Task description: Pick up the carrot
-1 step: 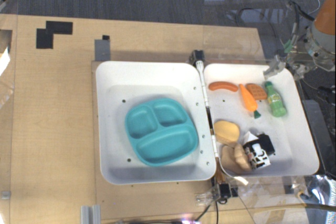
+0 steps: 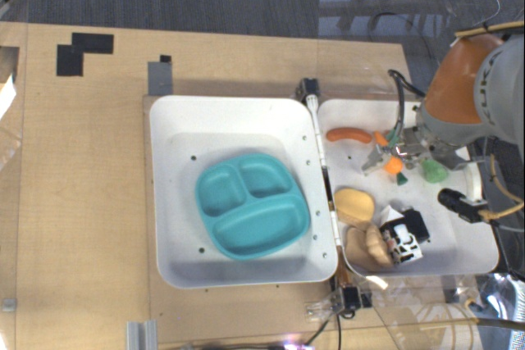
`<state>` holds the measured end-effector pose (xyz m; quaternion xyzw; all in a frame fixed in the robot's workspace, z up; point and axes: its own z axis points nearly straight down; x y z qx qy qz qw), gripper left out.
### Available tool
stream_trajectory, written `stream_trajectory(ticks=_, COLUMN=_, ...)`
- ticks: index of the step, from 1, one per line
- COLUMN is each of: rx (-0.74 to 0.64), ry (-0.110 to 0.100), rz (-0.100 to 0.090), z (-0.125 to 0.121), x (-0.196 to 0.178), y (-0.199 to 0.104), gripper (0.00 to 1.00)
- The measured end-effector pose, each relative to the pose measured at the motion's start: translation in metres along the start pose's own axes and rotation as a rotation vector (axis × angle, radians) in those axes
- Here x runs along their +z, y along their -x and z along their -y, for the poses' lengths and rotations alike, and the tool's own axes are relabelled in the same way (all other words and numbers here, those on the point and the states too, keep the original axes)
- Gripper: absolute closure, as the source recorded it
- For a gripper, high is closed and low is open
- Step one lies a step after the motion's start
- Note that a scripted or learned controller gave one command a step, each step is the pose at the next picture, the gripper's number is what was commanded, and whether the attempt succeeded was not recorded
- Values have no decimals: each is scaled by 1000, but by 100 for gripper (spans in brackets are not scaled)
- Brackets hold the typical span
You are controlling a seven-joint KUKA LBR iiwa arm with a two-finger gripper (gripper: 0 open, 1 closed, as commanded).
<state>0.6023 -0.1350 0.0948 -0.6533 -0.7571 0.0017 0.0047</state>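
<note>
Reaching in from the frame's right, the two-finger metal gripper hovers in the right white bin, its fingers spread around the small orange carrot. A teal divided plastic tray sits in the left white bin.

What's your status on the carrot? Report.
Gripper down in right bin, at carrot. Grasp unconfirmed. Sausage, green piece close by.
</note>
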Motion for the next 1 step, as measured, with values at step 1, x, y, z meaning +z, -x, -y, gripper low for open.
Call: stream_trajectory(ticks=1, rx=-2, ry=22, rz=10, z=-7, x=-20, y=2, gripper=100)
